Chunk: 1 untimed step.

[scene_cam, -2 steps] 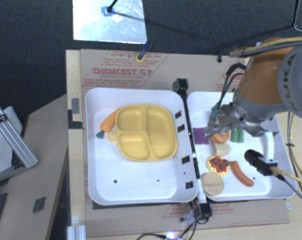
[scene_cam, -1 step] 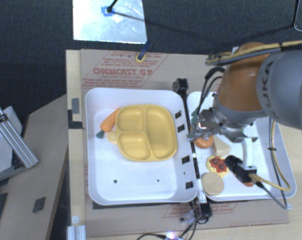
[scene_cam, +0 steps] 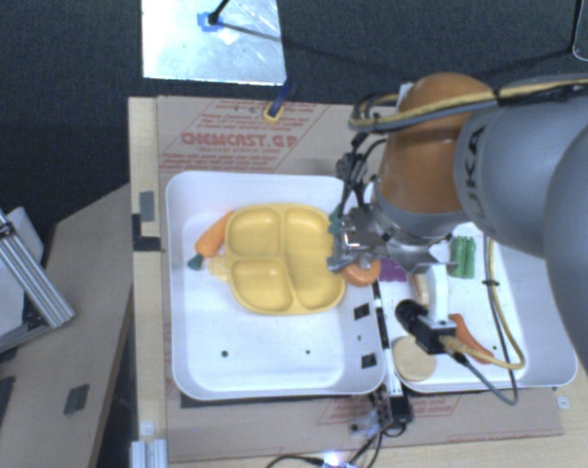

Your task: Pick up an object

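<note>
The cardboard sheet (scene_cam: 245, 130) under the two white bins carries red print. Just behind the far rim of the left bin (scene_cam: 191, 291), large red capitals appear to read "CHEMCAST GP", though the letters are blurred and the spelling is not sure. Smaller red lines above that word, and more red print on the cardboard strip in front of the left bin's near rim, are too small to read. On the grey arm (scene_cam: 528, 178), right of that bin, dark upright letters show partly, seemingly "UK".
</note>
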Motion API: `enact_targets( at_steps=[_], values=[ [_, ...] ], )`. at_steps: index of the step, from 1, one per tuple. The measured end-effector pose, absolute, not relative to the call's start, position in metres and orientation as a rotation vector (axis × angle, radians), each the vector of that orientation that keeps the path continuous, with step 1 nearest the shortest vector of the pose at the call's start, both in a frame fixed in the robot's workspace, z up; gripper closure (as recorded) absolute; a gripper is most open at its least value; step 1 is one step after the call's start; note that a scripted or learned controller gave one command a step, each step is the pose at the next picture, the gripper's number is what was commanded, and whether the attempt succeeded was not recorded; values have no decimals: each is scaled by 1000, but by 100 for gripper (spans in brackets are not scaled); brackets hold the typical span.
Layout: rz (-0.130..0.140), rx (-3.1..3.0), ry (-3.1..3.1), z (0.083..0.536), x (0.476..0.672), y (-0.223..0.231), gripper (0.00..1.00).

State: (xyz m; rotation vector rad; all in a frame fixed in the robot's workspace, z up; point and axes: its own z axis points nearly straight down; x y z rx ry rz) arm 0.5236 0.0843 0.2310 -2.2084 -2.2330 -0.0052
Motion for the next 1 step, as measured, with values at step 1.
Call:
enact_targets(
  at_steps=[1],
  values=[
    [0, -2214, -2228, 214, 524, 103, 100]
  ],
)
